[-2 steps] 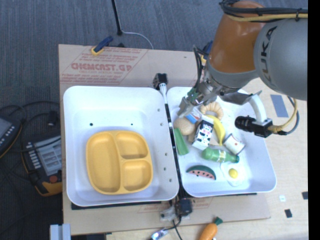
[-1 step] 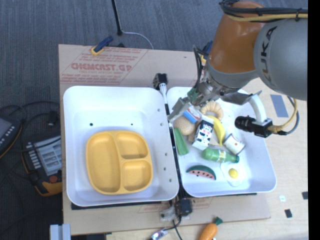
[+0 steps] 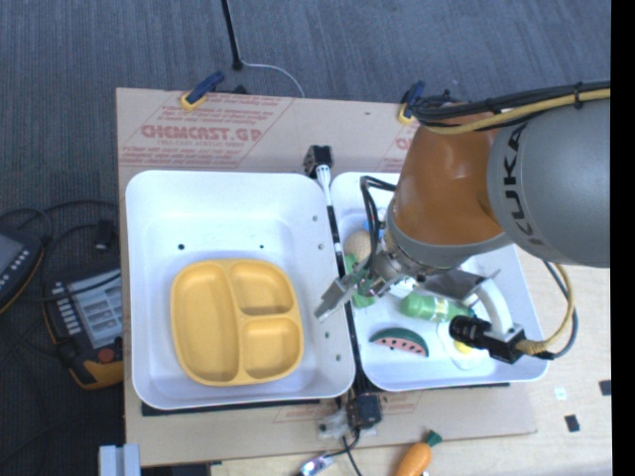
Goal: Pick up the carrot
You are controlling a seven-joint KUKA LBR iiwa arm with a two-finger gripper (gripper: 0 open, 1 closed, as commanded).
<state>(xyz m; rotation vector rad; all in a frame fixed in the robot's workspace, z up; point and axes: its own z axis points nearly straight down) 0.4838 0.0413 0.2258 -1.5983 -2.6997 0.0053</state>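
Honestly, much of the right bin point(image 3: 531, 340) sits hidden under my own wrist and the orange band point(image 3: 446, 191) above it, so I can only read the strip of bin floor that shows below and to the right of me. My gripper point(image 3: 347, 294) hangs low over the divide between the two bins, just at the right bin's left wall. Its metal parts blur together with a green thing point(image 3: 363, 297) right beside them, and I cannot tell whether the gripper is released or clenched, nor whether it touches anything.

A pale round thing point(image 3: 358, 247) peeks out just above the gripper, half covered by my wrist; I cannot make out what it is. To the right of the gripper lies a green bottle-like thing point(image 3: 429, 308), and below that a watermelon slice point(image 3: 399, 343). Further right a black fitting with a cable point(image 3: 488, 339) covers part of a white-and-yellow thing point(image 3: 466, 350) that I cannot name.

The carrot point(image 3: 415, 457) is not in either bin. It lies well below and somewhat right of my gripper, on the table in front of the right bin, orange with a green top, cut off by the bottom edge of the view.

Left of the gripper, the left bin point(image 3: 159, 206) holds a yellow divided plate point(image 3: 236, 318).
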